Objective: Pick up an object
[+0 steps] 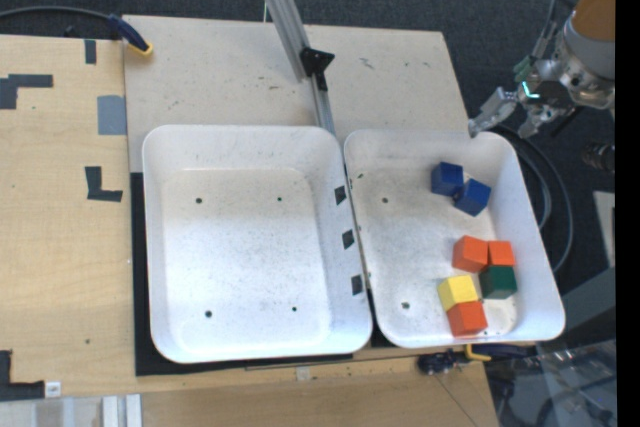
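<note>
Blocks lie in the right bin, all below and to the left of the pincer, which hangs outside the bin's upper right corner. It holds nothing; how far it is open I cannot tell. Two blue blocks are nearest to it and touch each other. Further away, the orange, green and yellow blocks are packed together. A descent there may push neighbours apart or catch two blocks, so the grip could slip.

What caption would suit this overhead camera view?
Robot gripper poised beyond the right bin, which holds blue, orange, yellow and green blocks.
</note>
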